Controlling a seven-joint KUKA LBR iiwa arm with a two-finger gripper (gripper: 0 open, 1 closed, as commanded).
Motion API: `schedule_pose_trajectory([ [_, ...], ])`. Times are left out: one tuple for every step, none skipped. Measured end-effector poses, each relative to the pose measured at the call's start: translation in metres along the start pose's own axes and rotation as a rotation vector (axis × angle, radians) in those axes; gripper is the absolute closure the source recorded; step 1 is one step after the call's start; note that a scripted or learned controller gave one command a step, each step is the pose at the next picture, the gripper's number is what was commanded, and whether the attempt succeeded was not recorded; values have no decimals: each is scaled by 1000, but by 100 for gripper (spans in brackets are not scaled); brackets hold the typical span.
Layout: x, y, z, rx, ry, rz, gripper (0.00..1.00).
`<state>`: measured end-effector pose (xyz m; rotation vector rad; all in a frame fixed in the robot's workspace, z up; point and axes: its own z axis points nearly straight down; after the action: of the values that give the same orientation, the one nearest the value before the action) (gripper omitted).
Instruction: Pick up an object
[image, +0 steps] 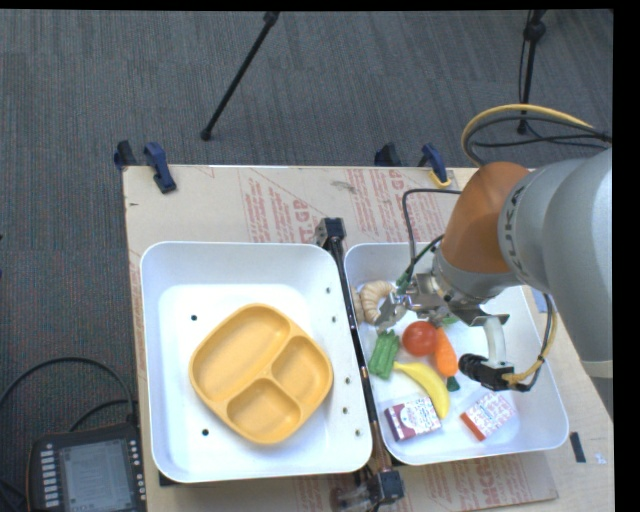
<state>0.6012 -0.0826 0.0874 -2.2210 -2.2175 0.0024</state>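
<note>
Two white bins sit side by side; the pincer (398, 308) hangs low in the right bin (540, 420), and whether it is wide or narrow cannot be told. A pale pastry (375, 296) lies just beside it, a red tomato (420, 338) and green piece (384, 354) just below, a banana (425, 384) beyond. This looks like the reaching step; next it likely must settle over one item and close. The left bin (165, 270) holds a yellow divided plate (262, 373).
</note>
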Motion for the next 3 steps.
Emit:
schedule_pose_trajectory([
  [0, 1, -10, -1, 1, 2, 100],
  [0, 1, -10, -1, 1, 3, 0],
  [1, 1, -20, 0, 1, 3, 100],
])
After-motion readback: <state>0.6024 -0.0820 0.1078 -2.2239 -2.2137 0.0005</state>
